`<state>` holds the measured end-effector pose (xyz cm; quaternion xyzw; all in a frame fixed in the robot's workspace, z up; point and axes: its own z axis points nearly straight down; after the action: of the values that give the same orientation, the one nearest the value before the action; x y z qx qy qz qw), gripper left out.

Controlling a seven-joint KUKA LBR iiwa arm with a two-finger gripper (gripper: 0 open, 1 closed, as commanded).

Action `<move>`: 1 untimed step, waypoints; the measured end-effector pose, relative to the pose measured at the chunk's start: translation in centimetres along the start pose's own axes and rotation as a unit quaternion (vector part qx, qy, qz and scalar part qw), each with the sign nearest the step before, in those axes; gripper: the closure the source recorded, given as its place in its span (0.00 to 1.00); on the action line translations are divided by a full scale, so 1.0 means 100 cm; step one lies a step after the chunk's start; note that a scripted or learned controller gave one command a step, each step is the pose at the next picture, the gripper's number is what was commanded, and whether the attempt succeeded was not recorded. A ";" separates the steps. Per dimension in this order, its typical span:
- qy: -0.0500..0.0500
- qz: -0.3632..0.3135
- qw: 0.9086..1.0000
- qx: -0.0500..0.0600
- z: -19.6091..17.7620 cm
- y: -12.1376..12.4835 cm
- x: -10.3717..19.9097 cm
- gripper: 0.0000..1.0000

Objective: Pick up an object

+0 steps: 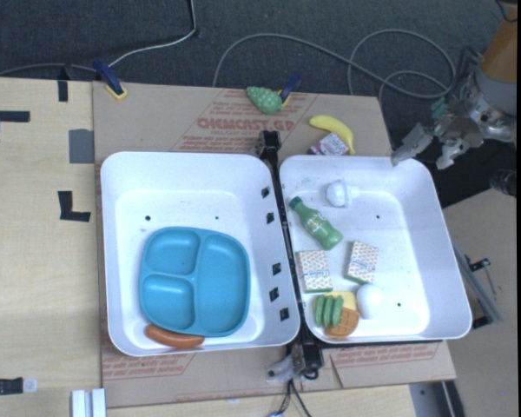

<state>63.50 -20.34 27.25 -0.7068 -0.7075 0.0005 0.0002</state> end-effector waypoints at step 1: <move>0.001 0.000 1.000 0.001 0.088 -0.029 0.048 0.00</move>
<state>60.58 -15.53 18.41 -0.7065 -0.7077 0.0006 0.0015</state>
